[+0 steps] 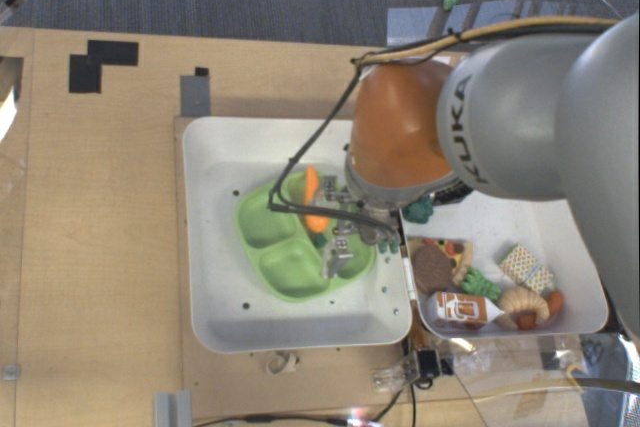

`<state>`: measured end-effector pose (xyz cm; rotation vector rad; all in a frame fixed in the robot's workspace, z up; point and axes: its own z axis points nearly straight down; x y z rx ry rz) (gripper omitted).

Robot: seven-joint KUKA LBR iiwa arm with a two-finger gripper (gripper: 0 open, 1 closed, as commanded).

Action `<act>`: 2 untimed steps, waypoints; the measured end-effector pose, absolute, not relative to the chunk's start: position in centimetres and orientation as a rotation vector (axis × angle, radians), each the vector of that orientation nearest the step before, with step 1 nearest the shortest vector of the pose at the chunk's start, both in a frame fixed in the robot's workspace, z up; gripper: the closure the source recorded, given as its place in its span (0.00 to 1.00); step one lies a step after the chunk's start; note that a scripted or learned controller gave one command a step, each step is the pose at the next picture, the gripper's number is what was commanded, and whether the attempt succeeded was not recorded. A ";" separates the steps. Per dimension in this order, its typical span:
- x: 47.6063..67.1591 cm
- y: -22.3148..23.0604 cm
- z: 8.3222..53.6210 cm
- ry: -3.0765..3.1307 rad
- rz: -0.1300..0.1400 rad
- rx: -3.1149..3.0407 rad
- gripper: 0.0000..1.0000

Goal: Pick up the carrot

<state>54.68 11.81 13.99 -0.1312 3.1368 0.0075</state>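
The carrot (312,198) is a small orange piece with a green end. It lies in the far right compartment of a green divided plate (268,223) in the left bin (215,215). My gripper (339,252) hangs below the orange wrist, over the plate's right side, just right of and nearer than the carrot. The wrist and a dark cable partly cover the carrot's right side. Nothing shows between the gripper's tips.
The right bin (585,305) holds several toy foods: a brown cookie (433,267), a croissant (525,303), a small carton (460,309), a checked cracker (525,265) and a teal piece (418,211). The big grey arm covers that bin's far half.
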 end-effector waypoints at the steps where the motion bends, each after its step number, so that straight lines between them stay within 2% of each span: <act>1: 57.8 12.0 10.4 3.121 0.007 0.254 0.00; 2: 52.5 12.6 9.7 3.078 0.021 0.379 0.00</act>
